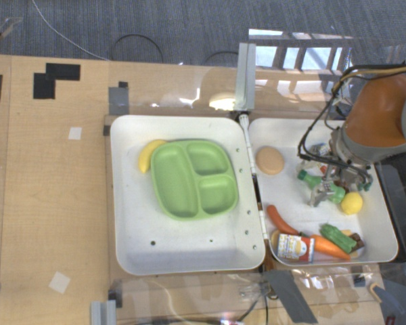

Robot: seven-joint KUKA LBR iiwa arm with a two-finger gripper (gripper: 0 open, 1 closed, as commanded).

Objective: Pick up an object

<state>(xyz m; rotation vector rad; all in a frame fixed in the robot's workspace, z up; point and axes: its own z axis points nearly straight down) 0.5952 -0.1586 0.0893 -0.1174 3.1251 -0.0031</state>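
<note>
The right bin [287, 193] holds several toy foods. My gripper [323, 192] hangs low over its middle right, under the orange-banded wrist [379, 114]. It is right at a green item [306, 176] that sticks out on its left, with more green [335, 196] on its lower right. A yellow lemon [352, 204] lies just right of the gripper. A tan round bun [270, 160] rests at the bin's upper left. Along the front lie a red sausage [280, 219], a small bottle [294, 247], an orange carrot [329, 248] and a green vegetable [340, 236].
The left bin [132, 215] carries a green divided plate [193, 178] with a yellow banana [147, 156] poking out at its upper left. A metal post [244, 76] stands behind the wall between the bins. Black cables [318, 131] hang from the wrist.
</note>
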